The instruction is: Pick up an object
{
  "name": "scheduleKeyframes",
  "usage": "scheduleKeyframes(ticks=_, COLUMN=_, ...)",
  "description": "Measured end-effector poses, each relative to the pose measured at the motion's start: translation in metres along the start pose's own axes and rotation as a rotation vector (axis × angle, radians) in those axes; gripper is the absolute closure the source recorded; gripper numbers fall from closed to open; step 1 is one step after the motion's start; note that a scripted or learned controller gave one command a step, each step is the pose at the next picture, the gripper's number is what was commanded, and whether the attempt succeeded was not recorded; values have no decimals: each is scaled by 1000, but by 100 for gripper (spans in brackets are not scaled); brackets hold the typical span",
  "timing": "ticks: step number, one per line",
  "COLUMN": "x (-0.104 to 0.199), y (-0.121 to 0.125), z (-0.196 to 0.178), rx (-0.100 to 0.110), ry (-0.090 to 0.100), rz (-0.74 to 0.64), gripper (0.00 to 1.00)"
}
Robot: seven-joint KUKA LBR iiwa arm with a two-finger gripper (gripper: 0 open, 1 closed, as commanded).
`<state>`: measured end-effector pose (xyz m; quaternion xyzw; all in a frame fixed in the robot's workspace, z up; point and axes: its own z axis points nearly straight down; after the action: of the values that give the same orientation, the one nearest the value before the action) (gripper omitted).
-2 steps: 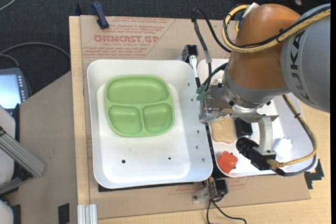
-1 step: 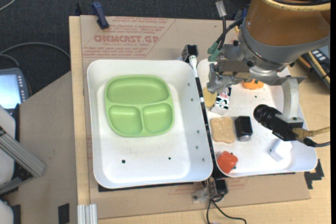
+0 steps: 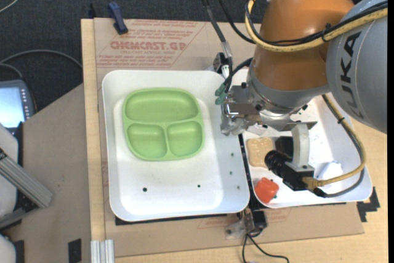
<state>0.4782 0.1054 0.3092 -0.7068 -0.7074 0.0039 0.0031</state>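
My gripper (image 3: 263, 131) hangs low over the far-left part of the right bin (image 3: 345, 194), mostly hidden under the grey wrist and its orange band. Just in front of it lies a flat tan object (image 3: 258, 148). A small red-orange object (image 3: 266, 190) sits at the bin's near-left corner. A white crumpled object (image 3: 330, 168) lies toward the right side. Nothing can be seen held.
The left bin (image 3: 123, 194) holds a green divided plate (image 3: 164, 123) in its far half. A brown cardboard sheet (image 3: 148, 40) lies beneath both bins, with a blue clip (image 3: 117, 16) at its far edge. The arm's bulk covers much of the right bin.
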Motion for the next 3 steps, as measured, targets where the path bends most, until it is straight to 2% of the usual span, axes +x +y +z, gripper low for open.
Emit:
scheduleKeyframes(ticks=1, x=64, y=1, z=-84, rx=-17, ry=4, rz=-4, gripper=100)
scheduleKeyframes(ticks=3, x=63, y=1, z=-101, rx=-15, ry=1, rz=-2, gripper=100)
